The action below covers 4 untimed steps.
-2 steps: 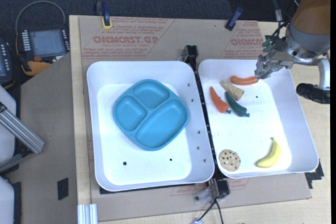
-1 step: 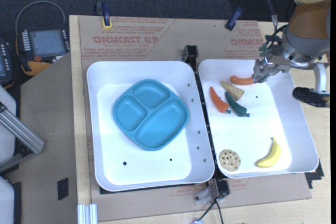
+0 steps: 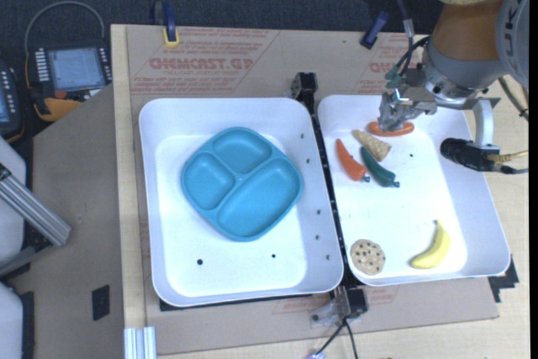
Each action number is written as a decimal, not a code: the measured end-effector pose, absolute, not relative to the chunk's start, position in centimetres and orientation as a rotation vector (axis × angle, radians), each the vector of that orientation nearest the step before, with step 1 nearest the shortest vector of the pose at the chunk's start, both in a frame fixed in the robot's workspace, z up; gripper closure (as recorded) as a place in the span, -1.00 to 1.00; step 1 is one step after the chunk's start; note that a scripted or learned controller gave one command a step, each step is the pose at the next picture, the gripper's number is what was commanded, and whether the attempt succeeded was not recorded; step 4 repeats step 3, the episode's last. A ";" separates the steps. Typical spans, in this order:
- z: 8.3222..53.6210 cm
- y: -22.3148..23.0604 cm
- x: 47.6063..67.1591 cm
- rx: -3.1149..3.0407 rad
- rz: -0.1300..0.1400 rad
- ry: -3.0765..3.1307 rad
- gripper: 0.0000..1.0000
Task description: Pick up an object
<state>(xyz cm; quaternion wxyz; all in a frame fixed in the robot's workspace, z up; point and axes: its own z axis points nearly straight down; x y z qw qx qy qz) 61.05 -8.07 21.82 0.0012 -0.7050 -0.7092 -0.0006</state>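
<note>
Bright, even overhead light; sharp, soft shadows.

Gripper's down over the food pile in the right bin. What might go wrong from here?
1. The gripper sits over a thin orange-red piece that lies flat; it may slip out.
2. The tan wedge, red pepper and green pepper crowd close by, so one could get nudged or caught too.

Hidden and cut-off parts

You see the arm (image 3: pixel 483 4) cut off by the top and right edges; its gripper (image 3: pixel 392 120) covers part of the orange-red object (image 3: pixel 395 129) in the right bin (image 3: pixel 471 206); that object's kind is too small to tell; you cannot judge the gripper's closure.
</note>
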 end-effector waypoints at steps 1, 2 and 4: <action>23.0 -2.9 60.0 -2.213 -0.001 -2.225 1.00; 22.0 2.1 58.0 -2.212 0.003 -2.224 1.00; 23.0 7.9 57.3 -2.213 -0.005 -2.228 1.00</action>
